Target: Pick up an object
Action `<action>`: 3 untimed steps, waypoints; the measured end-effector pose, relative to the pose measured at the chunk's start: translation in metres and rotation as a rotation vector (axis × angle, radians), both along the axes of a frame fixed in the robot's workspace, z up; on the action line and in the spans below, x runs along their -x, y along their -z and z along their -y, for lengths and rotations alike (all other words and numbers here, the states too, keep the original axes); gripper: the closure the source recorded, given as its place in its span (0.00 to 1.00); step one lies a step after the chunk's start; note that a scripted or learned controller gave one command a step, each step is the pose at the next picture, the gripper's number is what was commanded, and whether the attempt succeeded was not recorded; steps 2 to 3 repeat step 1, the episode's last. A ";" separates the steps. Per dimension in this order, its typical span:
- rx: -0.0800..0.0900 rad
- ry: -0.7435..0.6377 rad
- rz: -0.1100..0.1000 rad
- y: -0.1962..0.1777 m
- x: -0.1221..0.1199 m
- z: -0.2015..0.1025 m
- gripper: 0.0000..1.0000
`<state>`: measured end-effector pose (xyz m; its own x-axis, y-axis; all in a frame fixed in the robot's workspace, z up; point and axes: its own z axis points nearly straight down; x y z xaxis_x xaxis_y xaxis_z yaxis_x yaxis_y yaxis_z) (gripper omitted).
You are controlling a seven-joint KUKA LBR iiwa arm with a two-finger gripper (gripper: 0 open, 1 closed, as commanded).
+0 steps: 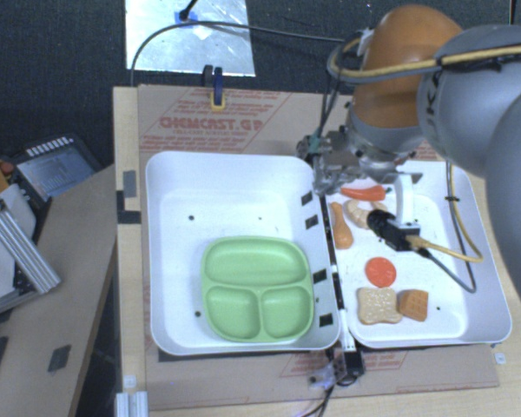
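Observation:
My gripper (328, 179) hangs over the far left corner of the right bin (469, 259), close to the divider between the bins. Just right of it lies a red-orange pepper-like piece (365, 193), with a pale peach piece (358, 213) beside that. A tan stick-shaped piece (339, 226) lies just below the gripper along the bin's left wall. Nearer the front are a red disc (380, 272), a toast slice (378, 306) and a brown cube (412, 304). Nothing is visibly lifted off the bin floor.
The left bin (182, 189) holds a green divided plate (257, 288) at its front right. A black fitting with a yellow cable (438, 252) trails from the arm across the right bin. The bulky grey and orange arm (434, 68) covers the bench's far right.

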<state>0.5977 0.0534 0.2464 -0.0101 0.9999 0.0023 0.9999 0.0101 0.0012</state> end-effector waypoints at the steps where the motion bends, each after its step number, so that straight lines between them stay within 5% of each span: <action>1: 0.000 0.000 0.001 0.001 0.001 -0.053 1.00; 3: 0.000 0.000 0.001 0.001 0.001 -0.053 1.00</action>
